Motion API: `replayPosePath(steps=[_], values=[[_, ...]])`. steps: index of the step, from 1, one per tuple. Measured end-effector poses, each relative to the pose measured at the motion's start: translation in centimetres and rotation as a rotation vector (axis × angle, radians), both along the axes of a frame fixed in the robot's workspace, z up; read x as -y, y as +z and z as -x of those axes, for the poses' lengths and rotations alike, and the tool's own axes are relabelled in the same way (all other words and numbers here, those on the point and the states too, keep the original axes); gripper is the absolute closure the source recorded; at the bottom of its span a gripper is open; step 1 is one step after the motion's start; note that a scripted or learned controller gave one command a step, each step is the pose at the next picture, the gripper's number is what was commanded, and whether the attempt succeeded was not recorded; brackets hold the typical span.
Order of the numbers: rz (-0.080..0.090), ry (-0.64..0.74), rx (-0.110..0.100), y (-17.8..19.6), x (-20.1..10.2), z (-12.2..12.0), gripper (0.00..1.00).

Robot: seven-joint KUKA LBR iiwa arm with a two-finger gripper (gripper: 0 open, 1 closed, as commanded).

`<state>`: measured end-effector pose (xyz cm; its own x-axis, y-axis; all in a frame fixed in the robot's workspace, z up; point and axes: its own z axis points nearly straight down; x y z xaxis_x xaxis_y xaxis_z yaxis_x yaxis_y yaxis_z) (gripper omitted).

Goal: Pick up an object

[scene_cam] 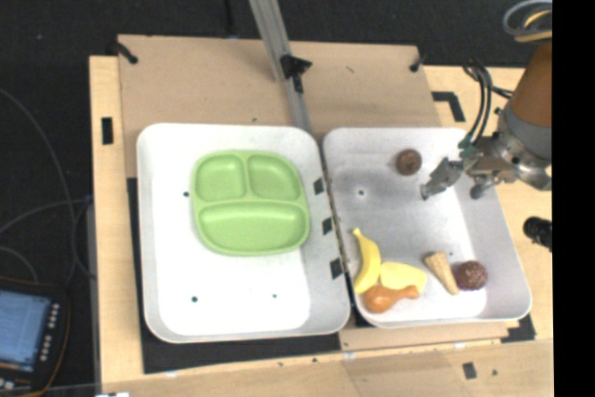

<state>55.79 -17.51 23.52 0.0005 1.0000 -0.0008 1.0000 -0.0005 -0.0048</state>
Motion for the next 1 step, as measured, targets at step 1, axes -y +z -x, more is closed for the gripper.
replayPosePath(steps=[1], values=[[0.0, -0.001, 0.001, -4.56, -0.67, 0.08, 0.0]])
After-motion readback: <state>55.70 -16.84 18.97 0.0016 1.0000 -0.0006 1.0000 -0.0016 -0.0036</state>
